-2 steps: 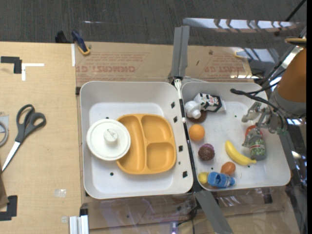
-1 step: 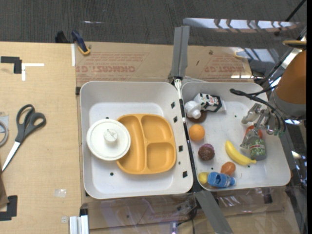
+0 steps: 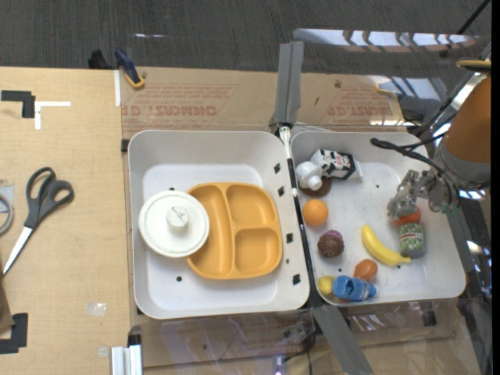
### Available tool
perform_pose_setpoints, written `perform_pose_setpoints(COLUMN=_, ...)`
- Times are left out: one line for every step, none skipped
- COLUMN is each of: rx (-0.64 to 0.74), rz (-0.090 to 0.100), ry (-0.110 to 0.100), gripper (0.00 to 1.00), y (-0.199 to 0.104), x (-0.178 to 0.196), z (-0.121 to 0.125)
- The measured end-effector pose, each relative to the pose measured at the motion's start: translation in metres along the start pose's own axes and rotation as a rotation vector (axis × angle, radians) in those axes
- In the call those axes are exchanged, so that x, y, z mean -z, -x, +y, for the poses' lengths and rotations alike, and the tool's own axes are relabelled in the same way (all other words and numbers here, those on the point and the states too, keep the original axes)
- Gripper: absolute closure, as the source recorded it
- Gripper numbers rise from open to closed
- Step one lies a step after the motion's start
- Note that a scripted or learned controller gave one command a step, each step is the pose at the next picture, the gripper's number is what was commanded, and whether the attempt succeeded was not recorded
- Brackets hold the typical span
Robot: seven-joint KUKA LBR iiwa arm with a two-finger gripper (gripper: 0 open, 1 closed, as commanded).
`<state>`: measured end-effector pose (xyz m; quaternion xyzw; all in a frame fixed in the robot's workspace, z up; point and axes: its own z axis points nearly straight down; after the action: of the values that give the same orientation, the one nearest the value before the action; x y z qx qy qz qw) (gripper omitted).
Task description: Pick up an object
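Nearest in the right white bin (image 3: pixel 461 283) lie one blue toy (image 3: pixel 353 289) and one small orange-red fruit (image 3: pixel 365 269). Behind them sit one yellow banana (image 3: pixel 381 245), one dark reddish ball (image 3: pixel 331 244) and one green-labelled jar (image 3: pixel 412 235) — its print too small to read. The gripper (image 3: pixel 407 201) hangs just above the jar; whether its fingers are apart or together, I cannot tell. Farther back rest one orange (image 3: pixel 316 212) and one black-and-white plush (image 3: pixel 328 168). The left white bin (image 3: pixel 148 295) holds one yellow divided tray (image 3: pixel 242 237) and one white round lid (image 3: pixel 174 223). On the surface (image 3: pixel 58 287) lie one pair of scissors (image 3: pixel 37 205) — beyond, cardboard (image 3: pixel 195 104) shows mirrored red lettering.
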<state>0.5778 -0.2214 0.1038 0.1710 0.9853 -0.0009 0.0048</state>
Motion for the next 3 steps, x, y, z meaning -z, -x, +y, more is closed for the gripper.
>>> perform_pose_setpoints(rx=-0.03, rz=0.005, ry=0.001, gripper=1.0, y=-0.014, x=0.044, z=0.049)
perform_pose_setpoints(rx=-0.03, rz=0.005, ry=0.001, gripper=0.0, y=-0.014, x=0.044, z=0.049)
perform_pose_setpoints(rx=-0.068, rz=0.008, ry=0.0, gripper=0.0, y=-0.068, x=-0.011, z=0.053)
